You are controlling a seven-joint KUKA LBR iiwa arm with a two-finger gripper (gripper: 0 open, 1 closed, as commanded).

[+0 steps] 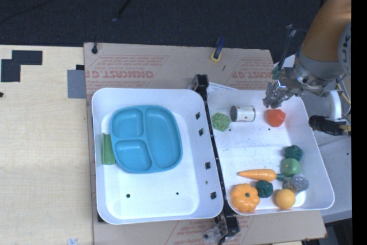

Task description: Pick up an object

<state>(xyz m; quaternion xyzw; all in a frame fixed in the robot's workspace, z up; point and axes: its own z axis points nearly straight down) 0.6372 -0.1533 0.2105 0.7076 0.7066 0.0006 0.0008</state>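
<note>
My gripper [274, 98] hangs over the far part of the right bin [261, 149], just above and left of a red tomato-like piece [276, 117]. A small silver can [244, 113] lies on its side to the gripper's left, beside a light green leafy ball [221, 121]. Nearer the front lie a carrot [257, 174], an orange pumpkin [245, 197], a dark green broccoli [265, 188], a yellow lemon [285, 198], a green apple-like ball [289, 166], a dark teal piece [293, 152] and a grey lump [296, 183]. Nothing shows between the gripper's tips.
The left bin [149, 195] holds a blue divided plate [145, 138] and a green stick [108, 149] at the plate's left. A black divider with clips [207, 140] runs between the bins. Cardboard [149, 66] lies under both bins.
</note>
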